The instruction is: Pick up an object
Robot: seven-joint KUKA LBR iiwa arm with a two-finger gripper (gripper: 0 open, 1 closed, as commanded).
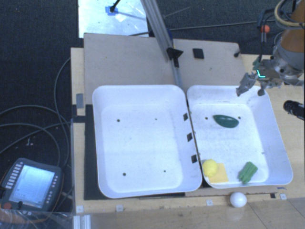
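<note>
Hovering over the far right corner of the right bin [279, 142], the end effector [248, 90] hangs from the grey arm with its two fingers spread apart and nothing between them. Inside that bin a dark green oval object [226, 121] lies toward the far side, a little left of the end effector and apart from it, with bare white floor around it. A yellow ball-like piece on a flat yellow pad [213, 170] rests in the bin's near left corner, against the wall shared with the left bin [102, 128]. A ribbed green object [247, 171] lies near the near edge, to the right of the yellow one and apart from it. Outside the bins, a white ball [238, 199] sits on the desk [133, 56] just beyond the right bin's near rim. A slanted metal pole [157, 20] crosses the far side of the desk, and a handheld control pendant [31, 182] lies off the desk's near left corner.
</note>
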